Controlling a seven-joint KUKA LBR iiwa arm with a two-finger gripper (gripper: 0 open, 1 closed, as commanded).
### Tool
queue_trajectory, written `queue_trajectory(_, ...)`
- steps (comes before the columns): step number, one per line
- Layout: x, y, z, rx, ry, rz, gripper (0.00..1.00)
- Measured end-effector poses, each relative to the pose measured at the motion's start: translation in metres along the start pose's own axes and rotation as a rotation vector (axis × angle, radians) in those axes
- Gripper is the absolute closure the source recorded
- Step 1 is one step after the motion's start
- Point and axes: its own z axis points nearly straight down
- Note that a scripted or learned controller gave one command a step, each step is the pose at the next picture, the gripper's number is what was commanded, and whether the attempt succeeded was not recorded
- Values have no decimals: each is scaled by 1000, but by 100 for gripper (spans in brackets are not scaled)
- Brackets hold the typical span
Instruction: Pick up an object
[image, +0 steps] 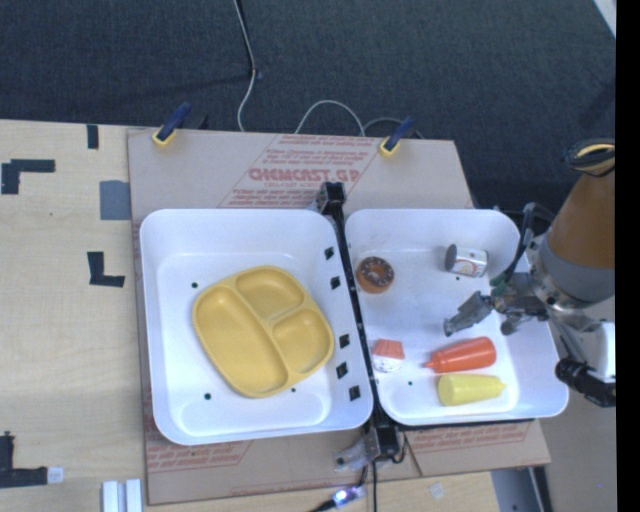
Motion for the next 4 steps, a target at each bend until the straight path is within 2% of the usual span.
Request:
queue_trajectory(1, 0, 3, -6, -13, -3, -4, 0)
queue_trajectory(3, 21, 8, 102, -9, -1, -4, 0)
queue_trajectory(4, 20, 9, 120, -16, -7, -2, 0)
